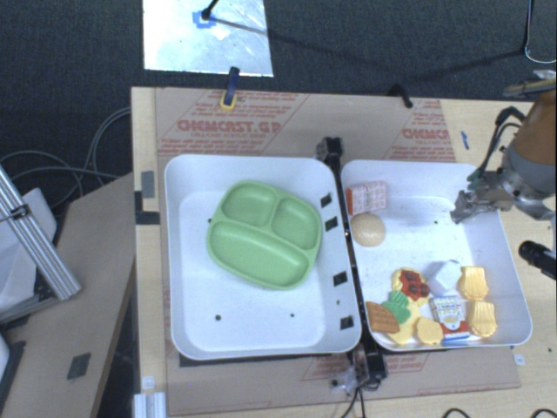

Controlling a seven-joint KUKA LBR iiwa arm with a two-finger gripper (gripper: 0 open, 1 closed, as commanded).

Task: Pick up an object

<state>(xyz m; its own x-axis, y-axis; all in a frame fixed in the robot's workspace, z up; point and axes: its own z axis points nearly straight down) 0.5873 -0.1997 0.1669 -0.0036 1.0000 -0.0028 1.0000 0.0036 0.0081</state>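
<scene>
Landmark: we take the right bin (496, 233) as our reference for every place below.
Bench: we record a bench (287, 116) with a printed brown board as its top, bearing two shallow white bins side by side.
Left bin: the left bin (187, 259) lies just beside the right bin, the two rims meeting at a dark strip; it holds a green divided plate (264, 233), lying flat.
Arm: the grey arm (535, 159) enters over the right bin's far right corner.
End effector: we see the end effector (470, 203) above the right bin's far right part, over bare white floor; whether its fingers are open or closed we cannot tell, and we see nothing between them.
Task objects, far part: a small pink and white box (367, 197) lies near the right bin's left wall, with a beige round object (368, 230) just beside it on the near side.
Task objects, near part: a cluster of small toy food items (431, 307) lies along the right bin's near wall, among them yellow pieces, a red and yellow piece, a green piece and a white block, touching or nearly touching one another.
Separation: the end effector stands well apart from the cluster and from the box.
</scene>
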